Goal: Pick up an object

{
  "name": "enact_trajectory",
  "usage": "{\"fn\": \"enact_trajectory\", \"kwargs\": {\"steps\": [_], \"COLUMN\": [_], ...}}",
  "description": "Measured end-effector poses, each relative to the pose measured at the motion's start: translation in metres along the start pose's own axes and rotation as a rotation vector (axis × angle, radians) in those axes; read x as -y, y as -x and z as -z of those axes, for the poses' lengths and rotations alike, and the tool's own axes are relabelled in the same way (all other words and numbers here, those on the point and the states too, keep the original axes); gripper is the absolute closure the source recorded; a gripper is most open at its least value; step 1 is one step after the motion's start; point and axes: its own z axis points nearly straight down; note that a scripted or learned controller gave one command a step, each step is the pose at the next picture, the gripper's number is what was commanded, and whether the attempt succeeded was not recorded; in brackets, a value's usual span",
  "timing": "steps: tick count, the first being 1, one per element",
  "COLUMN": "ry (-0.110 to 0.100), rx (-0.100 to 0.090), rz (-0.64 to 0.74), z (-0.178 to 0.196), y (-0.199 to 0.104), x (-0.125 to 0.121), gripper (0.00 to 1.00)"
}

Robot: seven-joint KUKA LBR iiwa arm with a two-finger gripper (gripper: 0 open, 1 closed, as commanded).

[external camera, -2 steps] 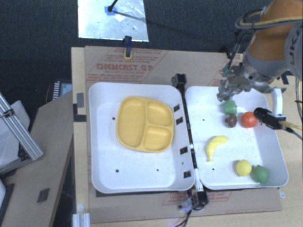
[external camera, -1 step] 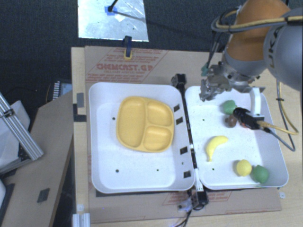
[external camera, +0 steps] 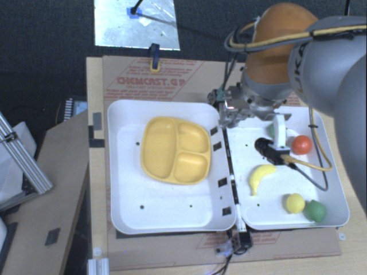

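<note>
The right bin (external camera: 335,183) holds a yellow banana (external camera: 261,176) near its middle. A yellow lemon (external camera: 295,203) and a green lime (external camera: 314,211) lie side by side at its front right. A red-orange round fruit (external camera: 301,145) rests toward the back right. My gripper (external camera: 227,114) hangs over the back left corner of the right bin, by the divider between the bins. It is apart from every fruit, and I see nothing held in it. The arm's orange band and grey body cover the bin's back edge.
The left bin (external camera: 123,171) holds a yellow divided plate (external camera: 175,149) in its middle. A brown cardboard sheet (external camera: 152,82) lies under both bins. A yellow cable (external camera: 309,166) loops over the right bin between the red-orange fruit and the banana.
</note>
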Motion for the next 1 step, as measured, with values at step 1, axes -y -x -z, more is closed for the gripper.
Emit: {"fn": "enact_trajectory", "kwargs": {"steps": [1], "ry": [-0.001], "rx": [0.001], "rz": [-0.001], "z": [-0.0165], "y": [-0.0493], "x": [0.0089], "gripper": [1.0]}}
